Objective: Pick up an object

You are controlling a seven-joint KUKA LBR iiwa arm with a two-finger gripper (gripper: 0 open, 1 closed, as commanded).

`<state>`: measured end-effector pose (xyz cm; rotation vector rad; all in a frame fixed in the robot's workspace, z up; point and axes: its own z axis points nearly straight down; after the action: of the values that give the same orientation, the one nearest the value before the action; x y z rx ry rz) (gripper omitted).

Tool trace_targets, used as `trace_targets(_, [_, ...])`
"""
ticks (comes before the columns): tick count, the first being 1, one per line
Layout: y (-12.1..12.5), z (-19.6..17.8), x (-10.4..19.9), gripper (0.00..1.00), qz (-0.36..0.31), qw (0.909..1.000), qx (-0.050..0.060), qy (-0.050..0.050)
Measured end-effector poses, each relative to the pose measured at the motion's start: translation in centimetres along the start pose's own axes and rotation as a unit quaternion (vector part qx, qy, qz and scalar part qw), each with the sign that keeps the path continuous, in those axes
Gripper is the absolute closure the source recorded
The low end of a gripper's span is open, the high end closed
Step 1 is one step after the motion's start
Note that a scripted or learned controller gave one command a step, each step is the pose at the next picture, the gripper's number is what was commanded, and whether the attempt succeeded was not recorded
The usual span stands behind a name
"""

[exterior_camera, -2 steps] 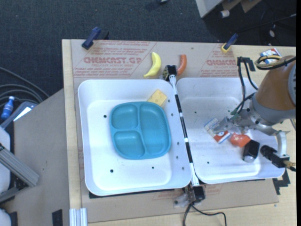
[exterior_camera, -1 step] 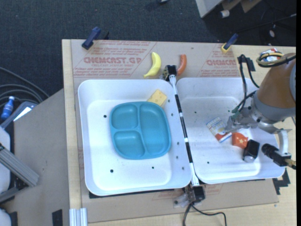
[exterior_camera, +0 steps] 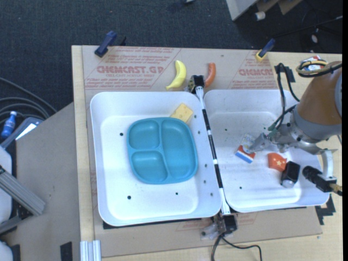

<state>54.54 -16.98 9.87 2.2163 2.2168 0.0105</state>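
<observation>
Red-white-and-blue item – the likeliest pick target – lies flat on the floor of the right bin, left of centre in that bin and right of centre in the frame. An orange item lies near it, to its right. The gripper sits low in the same bin, just above and to the right of the target in the frame, close to it or touching it; which of the two cannot be told. Whether the gripper is released or clenched cannot be told either, and nothing is seen held in it.

Step in hand, as judged: final approach to the grasp – the lift is not yet done.

Next move calls for:
- centring the gripper on the target;
- keeping clear of the orange item;
- closing, then lifting straight up.

The left bin holds a blue divided plate and a yellow block.
</observation>
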Motion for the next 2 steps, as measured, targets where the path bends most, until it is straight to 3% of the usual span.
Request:
trace_targets(1, [11.5,1.0,3.4,0.0,-0.001,1.0,-0.001,0.0])
trace_targets(2, [1.5,1.1,6.1,0.0,0.0,1.0,0.002,0.0])
